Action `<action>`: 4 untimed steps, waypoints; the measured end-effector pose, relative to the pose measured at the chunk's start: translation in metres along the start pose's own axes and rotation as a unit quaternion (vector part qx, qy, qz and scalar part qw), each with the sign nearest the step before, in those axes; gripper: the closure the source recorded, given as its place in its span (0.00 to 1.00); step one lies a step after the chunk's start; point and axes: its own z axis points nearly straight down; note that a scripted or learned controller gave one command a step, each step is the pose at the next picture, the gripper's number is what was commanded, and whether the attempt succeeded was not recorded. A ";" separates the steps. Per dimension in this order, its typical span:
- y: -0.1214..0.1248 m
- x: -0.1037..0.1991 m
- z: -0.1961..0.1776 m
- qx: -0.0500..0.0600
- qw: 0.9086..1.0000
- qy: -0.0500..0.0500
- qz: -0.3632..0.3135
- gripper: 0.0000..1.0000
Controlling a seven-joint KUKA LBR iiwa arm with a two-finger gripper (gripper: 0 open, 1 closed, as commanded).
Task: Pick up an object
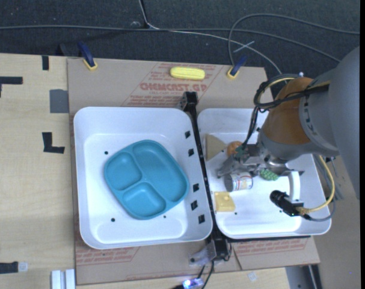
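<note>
Camera view shows us the gripper (231, 166) low in the right bin (254, 224), above a small jar (241, 183). We cannot tell its state; the arm (290, 122) hides nearby objects.

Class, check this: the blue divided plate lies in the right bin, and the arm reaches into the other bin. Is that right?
Not quite. The camera view shows the blue plate in the left bin; the arm reaches into the other bin, the right one.
</note>
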 end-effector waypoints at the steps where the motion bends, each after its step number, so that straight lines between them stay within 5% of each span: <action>1: 0.000 0.000 -0.010 -0.001 1.000 -0.001 0.000 1.00; 4: 0.007 0.005 -0.183 -0.002 1.000 0.000 0.000 1.00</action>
